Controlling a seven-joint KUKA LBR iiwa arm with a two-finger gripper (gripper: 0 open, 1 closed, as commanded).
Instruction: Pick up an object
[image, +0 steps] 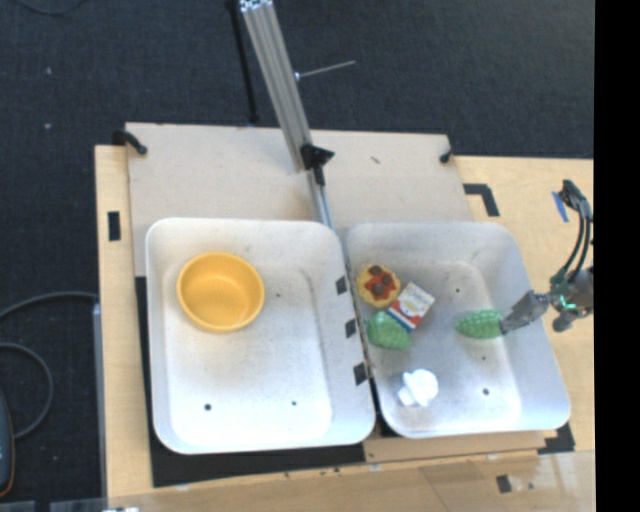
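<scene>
Counter (420, 195): tan board w/ two shallow white bins side by side.

Left bin (300, 390): holds one yellow bowl (221, 290), upright, in the upper-left area, apart from the walls. Rest of the floor is speckled white.

Metal pole (285, 100): slants from top centre down to the seam between the bins, w/ a black clamp near its lower end.

Right bin (520, 400): holds five items.
- Round red-and-yellow object (379, 285): upper-left area, near the bin's left wall.
- Small white packet w/ red and blue print (412, 303): just right of the round object, touching or nearly touching it.
- Green object (389, 331): directly below those two, touching the packet's lower edge as far as can be seen.
- Crumpled white object (419, 387): lower centre, well apart from the others.
- Green bumpy object (481, 324): right of centre, lying on the bin floor.

Gripper (518, 314): enters from the right edge over the right bin's right wall. Dark tip sits right at the bumpy object's right end. Jaws state: cannot tell, too small and dark. Cables show at the far right above the wrist.
</scene>
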